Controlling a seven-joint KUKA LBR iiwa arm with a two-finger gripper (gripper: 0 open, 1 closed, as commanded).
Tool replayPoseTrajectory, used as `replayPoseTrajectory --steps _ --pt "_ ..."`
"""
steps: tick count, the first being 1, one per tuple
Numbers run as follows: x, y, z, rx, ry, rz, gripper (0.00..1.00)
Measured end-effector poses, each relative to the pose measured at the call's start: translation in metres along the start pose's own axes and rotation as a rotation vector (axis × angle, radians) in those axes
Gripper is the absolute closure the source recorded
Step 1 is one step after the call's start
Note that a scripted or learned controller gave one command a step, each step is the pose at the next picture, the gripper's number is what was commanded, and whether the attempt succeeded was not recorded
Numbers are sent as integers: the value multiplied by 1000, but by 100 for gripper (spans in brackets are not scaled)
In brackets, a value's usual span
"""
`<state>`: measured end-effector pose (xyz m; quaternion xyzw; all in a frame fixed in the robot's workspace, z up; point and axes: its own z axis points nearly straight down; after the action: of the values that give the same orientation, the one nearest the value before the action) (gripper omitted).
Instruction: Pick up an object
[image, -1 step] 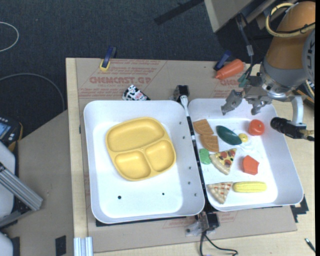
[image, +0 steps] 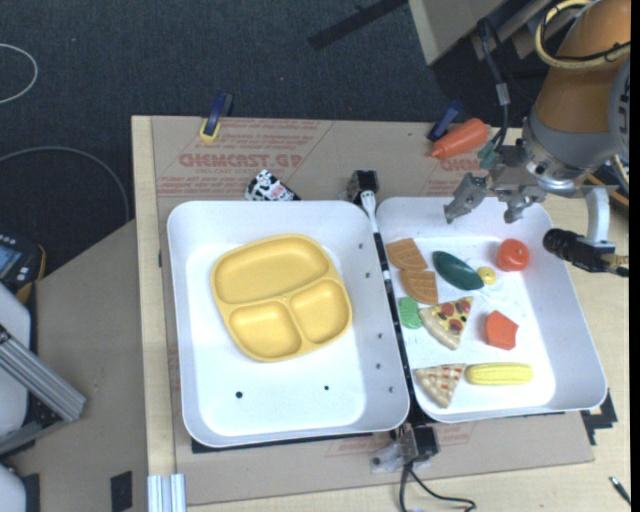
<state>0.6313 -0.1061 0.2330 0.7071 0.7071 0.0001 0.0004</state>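
Observation:
My gripper (image: 489, 204) hangs open over the far edge of the right bin (image: 585, 345), with nothing between its fingers. Below it in that bin lie a red tomato (image: 513, 254), a dark green oval piece (image: 458, 270), a small yellow piece (image: 487, 275), and two brown waffle-like pieces (image: 412, 266). Nearer the front are a green piece (image: 409, 311), a pizza slice (image: 447, 320), a red-orange block (image: 501, 329), a second pizza slice (image: 438, 380) and a yellow corn cob (image: 499, 374).
The left bin (image: 190, 300) holds a yellow divided plate (image: 281, 296). On the bench behind the bins lie an orange carrot (image: 460, 139), a black-and-white toy (image: 268, 187) and a yellow-blue clip (image: 213, 119).

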Motion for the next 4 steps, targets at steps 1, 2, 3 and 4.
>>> replayPoseTrajectory --steps 1,2,3,4 --pt "5 0 43 5 1 -1 0" --pt "6 6 86 5 1 -1 0" --pt "1 15 136 3 1 0 0" --pt "2 18 142 -3 2 -1 0"
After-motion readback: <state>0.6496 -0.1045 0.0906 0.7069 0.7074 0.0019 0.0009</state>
